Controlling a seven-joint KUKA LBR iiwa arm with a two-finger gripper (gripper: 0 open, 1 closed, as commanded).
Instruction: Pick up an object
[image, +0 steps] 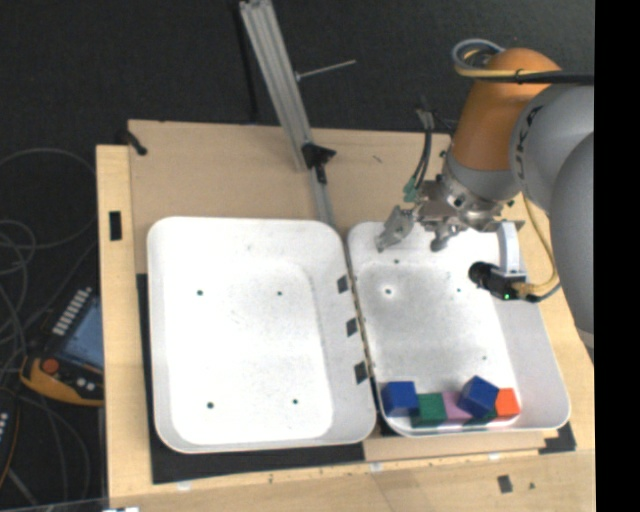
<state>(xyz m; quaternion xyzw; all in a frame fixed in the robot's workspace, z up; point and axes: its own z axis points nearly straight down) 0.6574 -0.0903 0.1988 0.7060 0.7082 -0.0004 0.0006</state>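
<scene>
With the gripper (418, 230) hung at 12 o'clock over the right bin (440, 300), fingers spread and nothing between them, a missed pick is to be expected; the blocks (450, 400) (packed touching) are crowded against the 6 o'clock wall.

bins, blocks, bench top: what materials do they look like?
Bins: probably moulded plastic, matte white; rounded corners and a raised rim, with dark speckling on the floors.
Blocks: saturated blue, green, purple and orange cubes; painted wood or plastic, can't tell which.
Bench top: looks like bare wood or fibreboard; flat, tan, no gloss.
</scene>
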